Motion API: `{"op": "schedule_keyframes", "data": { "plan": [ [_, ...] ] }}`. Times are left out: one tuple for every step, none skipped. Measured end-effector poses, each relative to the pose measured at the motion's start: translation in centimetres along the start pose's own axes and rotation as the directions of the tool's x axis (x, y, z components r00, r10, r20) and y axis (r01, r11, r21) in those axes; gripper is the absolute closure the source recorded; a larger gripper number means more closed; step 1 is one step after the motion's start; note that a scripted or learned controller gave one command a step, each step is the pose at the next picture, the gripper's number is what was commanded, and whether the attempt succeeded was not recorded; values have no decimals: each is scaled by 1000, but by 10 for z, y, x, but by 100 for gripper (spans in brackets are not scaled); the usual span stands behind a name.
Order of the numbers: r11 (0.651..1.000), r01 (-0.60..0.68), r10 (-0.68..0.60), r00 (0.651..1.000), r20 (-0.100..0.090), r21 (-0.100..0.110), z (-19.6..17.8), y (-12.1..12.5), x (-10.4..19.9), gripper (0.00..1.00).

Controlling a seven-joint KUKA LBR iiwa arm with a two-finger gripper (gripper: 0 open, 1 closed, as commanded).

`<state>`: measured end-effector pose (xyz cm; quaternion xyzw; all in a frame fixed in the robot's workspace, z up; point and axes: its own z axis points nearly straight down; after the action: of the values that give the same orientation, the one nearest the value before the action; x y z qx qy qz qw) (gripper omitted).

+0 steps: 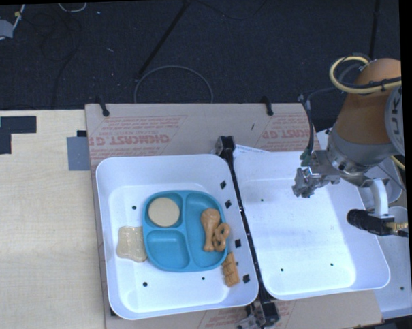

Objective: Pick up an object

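A blue divided plate (170, 252) lies in the left bin (118, 178). A round beige cookie (163, 211) sits in its upper left compartment, and a tan pretzel-like piece (213, 229) rests in its right compartment. A pale bread slice (131, 243) lies on the bin floor just left of the plate. A small brown piece (230, 269) lies off the plate's lower right corner. My gripper (304, 185) hangs over the upper part of the right bin (333, 257), far from all of these, with nothing seen in it.
The two white bins meet at a black clamp strip (237, 213) down the middle. Cardboard (157, 132) lies under and behind them. A pale wooden bench (39, 236) extends to the left.
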<state>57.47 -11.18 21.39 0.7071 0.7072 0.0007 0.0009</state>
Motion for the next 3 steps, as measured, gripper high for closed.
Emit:
{"op": "schedule_keyframes", "data": {
  "plan": [
    [1000, 1, -1, 1000, -2, 6, 8, -2, 47, 100],
    [1000, 3, -3, 1000, -2, 7, 4, -3, 89, 100],
    [1000, 4, -4, 1000, -2, 7, 9, -5, 134, 100]
  ]
}}
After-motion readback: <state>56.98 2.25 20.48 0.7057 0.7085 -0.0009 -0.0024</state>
